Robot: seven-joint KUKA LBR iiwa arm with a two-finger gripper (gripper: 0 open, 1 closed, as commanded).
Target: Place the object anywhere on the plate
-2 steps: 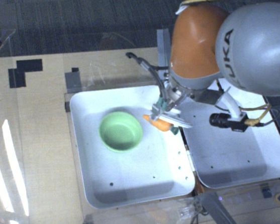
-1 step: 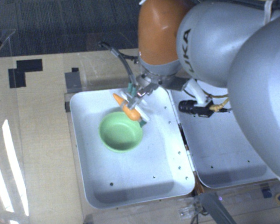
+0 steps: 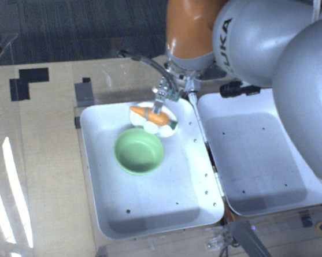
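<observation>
An orange carrot (image 3: 149, 115) lies across a small white plate (image 3: 168, 129) at the back of the left bin (image 3: 109, 207). My gripper (image 3: 160, 103) comes down from the right, directly over the carrot's right end, and looks to be touching it. The plate is partly covered by the carrot and by a green bowl in front of it.
A green bowl (image 3: 139, 151) sits in the left bin just in front of the plate, overlapping its near edge. The right bin (image 3: 258, 159) lies beside it, partly under the arm. The divider between the bins runs close to the plate's right side.
</observation>
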